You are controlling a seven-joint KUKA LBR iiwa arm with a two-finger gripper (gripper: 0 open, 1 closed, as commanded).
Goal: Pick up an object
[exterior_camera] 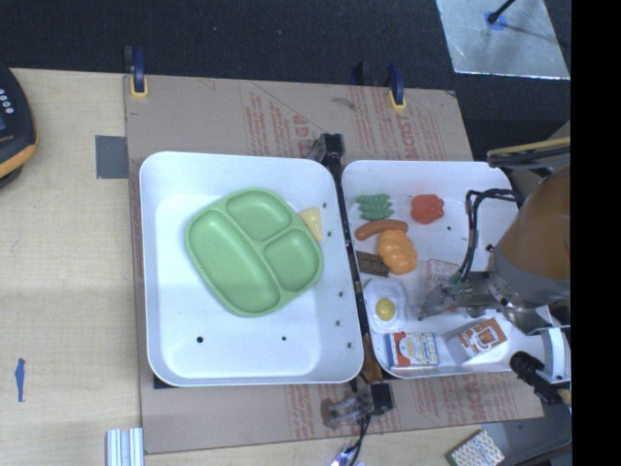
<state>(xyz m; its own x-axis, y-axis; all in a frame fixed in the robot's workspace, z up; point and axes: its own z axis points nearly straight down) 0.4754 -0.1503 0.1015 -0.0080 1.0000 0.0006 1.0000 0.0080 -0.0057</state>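
A yellow item (310, 223) lies half hidden under the green divided plate (254, 250) at its 3 o'clock edge. The arm (539, 241) covers the right bin's (388, 173) 3 o'clock side. The claw (441, 301) is too blurred to read.

The wooden bench (68, 260) bears a cardboard sheet (291, 115), on which two white bins (155, 260) sit touching.

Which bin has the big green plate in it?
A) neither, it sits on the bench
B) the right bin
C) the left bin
C: the green plate lies inside the left bin, while the right bin holds the small toy foods.
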